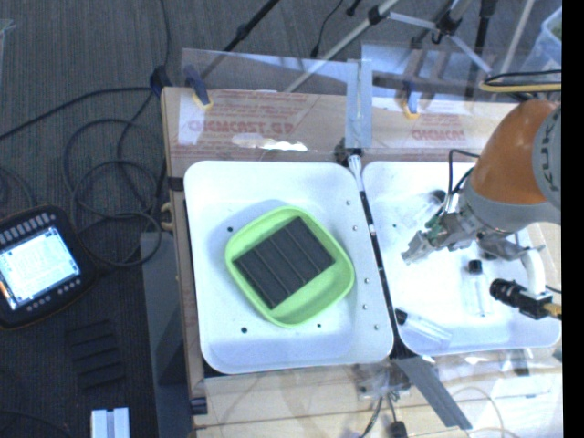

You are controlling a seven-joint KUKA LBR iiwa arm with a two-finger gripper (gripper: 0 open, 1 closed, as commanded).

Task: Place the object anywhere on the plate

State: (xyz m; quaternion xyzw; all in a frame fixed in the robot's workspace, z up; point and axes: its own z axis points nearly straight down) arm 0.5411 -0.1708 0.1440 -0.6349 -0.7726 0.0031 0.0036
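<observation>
A lime-green plate (339,279) with rounded corners sits in the middle of the left bin (210,199). A dark grey ribbed rectangular slab (284,261) lies flat on the plate, turned at a slant, covering most of its inside. My gripper (422,244) hangs over the left part of the right bin (401,185), pointing down and left, well apart from the plate. Nothing shows in its grasp.
A small black piece (474,265) and a clear plastic bit (422,323) lie in the right bin. A black and orange fitting (518,297) juts out near the arm. A raised divider (370,245) separates the bins. A handheld pendant (36,265) lies on the floor at left.
</observation>
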